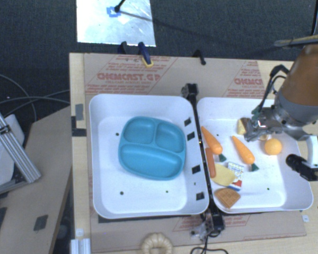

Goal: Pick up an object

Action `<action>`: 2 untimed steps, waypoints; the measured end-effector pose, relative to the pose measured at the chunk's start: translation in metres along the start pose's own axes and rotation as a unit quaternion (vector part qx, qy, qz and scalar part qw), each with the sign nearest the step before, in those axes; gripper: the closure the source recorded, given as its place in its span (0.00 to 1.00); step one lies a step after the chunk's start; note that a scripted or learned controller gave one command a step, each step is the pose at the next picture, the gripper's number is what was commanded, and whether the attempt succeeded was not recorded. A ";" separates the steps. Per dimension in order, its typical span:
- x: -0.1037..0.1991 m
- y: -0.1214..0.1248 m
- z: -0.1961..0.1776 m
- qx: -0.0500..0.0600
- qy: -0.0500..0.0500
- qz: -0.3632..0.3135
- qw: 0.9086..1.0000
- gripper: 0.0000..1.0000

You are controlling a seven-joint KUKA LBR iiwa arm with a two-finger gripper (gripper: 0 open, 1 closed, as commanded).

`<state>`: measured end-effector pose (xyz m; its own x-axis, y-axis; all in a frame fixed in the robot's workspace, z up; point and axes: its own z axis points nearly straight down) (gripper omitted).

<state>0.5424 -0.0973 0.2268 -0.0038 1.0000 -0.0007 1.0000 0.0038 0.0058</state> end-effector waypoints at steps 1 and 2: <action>0.046 0.021 -0.010 0.001 0.001 -0.003 1.000 1.00; 0.086 0.043 -0.008 0.001 0.001 -0.003 1.000 1.00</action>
<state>0.5848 -0.0108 0.2352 -0.0092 1.0000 0.0019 1.0000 0.0092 0.0030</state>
